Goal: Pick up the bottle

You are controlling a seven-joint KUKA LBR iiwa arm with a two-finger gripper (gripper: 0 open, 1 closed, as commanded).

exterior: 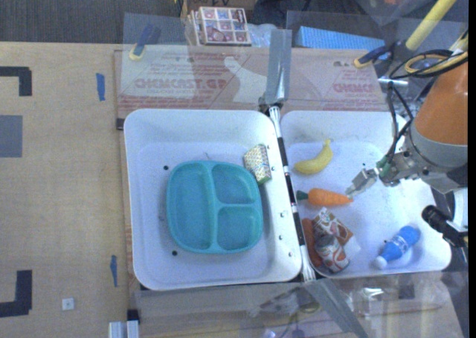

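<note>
The bottle (396, 246) is blue with a white cap end and lies on its side in the front right corner of the right bin (372, 139). My gripper (363, 181) hangs over the middle of that bin, up and to the left of the bottle and apart from it. It sits just right of the carrot (327, 197). Nothing is visibly held in it.
In the right bin also lie a yellow banana (314, 159) and a crumpled snack bag (331, 240) near the front left. The left bin (149, 143) holds a teal divided plate (216, 206) and a small patterned packet (258, 162). Cables hang beside the arm at the right.
</note>
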